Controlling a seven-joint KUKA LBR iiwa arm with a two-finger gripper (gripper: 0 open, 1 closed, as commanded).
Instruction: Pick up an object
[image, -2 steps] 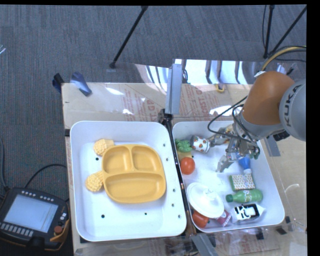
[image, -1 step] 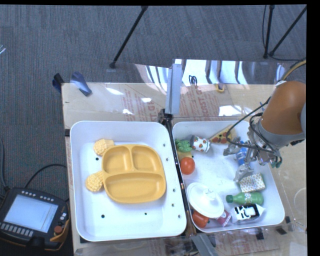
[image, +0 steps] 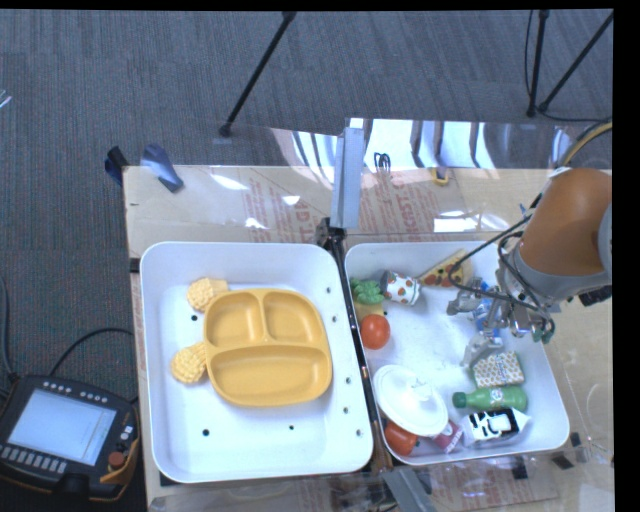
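The right bin (image: 556, 400) holds several small objects. Among them are a red tomato (image: 375, 331), a green toy (image: 367, 291), a spotted white cup (image: 402, 288), a pizza slice (image: 446, 269), a white lid (image: 411, 398), a green bottle (image: 490, 399), a black-and-white pack (image: 496, 425) and a patterned block (image: 498, 369). My gripper (image: 487, 337) hangs low over the right side of this bin, just above the patterned block's far edge. Nothing shows in its grasp.
The left bin (image: 160, 410) carries a yellow divided plate (image: 268, 346) with two yellow textured toys, one at its far left (image: 206, 293) and one at its near left (image: 188, 365). A metal post (image: 345, 185) stands behind the bins. A teach pendant (image: 62, 428) lies on the floor at left.
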